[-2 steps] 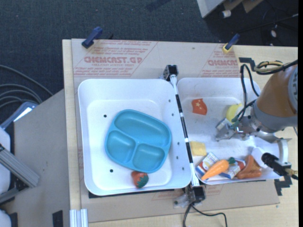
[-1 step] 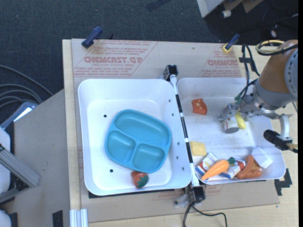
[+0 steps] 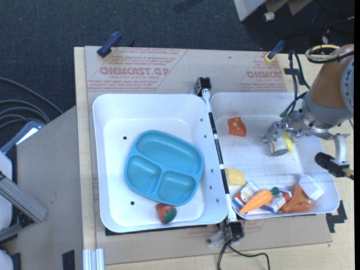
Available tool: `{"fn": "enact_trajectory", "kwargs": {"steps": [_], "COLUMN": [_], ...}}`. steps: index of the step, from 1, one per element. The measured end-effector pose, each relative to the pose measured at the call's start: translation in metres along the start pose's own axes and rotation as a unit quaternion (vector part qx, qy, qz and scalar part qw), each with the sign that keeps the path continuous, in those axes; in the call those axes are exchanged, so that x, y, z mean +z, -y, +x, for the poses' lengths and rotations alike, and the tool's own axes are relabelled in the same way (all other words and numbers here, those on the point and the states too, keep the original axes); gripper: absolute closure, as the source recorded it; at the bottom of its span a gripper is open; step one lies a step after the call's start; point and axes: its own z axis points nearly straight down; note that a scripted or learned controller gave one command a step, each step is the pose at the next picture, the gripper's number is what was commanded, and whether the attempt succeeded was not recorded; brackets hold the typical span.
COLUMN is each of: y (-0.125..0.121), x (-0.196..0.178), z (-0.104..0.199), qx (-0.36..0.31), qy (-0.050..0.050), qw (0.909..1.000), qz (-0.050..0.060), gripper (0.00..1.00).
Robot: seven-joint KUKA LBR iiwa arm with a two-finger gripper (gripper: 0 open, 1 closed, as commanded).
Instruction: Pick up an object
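two white bins are set side by side on the table (image 3: 140,66). in the left bin (image 3: 107,151), a blue divided tray (image 3: 163,167) is seen, with a strawberry (image 3: 166,212) just beside its near edge. in the right bin (image 3: 253,103), the end effector (image 3: 277,142) is lowered onto the floor toward the far right side; a small yellow piece (image 3: 288,142) is seen against it, but whether the end effector is open, closed or gripping cannot be told. an orange block (image 3: 237,127) is placed apart to its left. a yellow wedge (image 3: 235,177) lies by the divider. a carrot (image 3: 256,199), a small packet (image 3: 246,194) and an orange-brown piece (image 3: 298,200) are gathered at the near edge.
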Motion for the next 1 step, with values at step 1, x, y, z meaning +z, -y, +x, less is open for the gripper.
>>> {"fn": "enact_trajectory", "kwargs": {"steps": [1], "y": [0.0165], "x": [-0.0613], "z": [0.0854], "qx": [0.001], "qy": [-0.001], "qw": [1.0000], "qz": [0.001], "gripper": [1.00]}}
